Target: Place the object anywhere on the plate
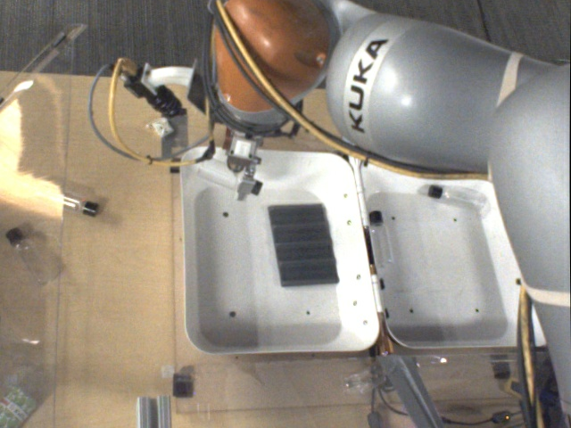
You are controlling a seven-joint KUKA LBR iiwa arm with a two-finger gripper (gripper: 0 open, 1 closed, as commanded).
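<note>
A dark ribbed rectangular plate (pixel 303 243) lies flat in the middle of the left bin (pixel 214 310). My gripper (pixel 243 169) hangs over the bin's far edge, up and to the left of the plate, a clear gap away from it. Its small grey tip points down at the bin's back rim. I see no object between the fingers, and no loose object lies on the plate.
The right bin (pixel 446 319) sits beside the left one, partly under my arm (pixel 419 87). Yellow and black cables (pixel 116 123) loop over the wooden bench at the far left. A small black-capped item (pixel 87 207) lies on the bench left of the bins.
</note>
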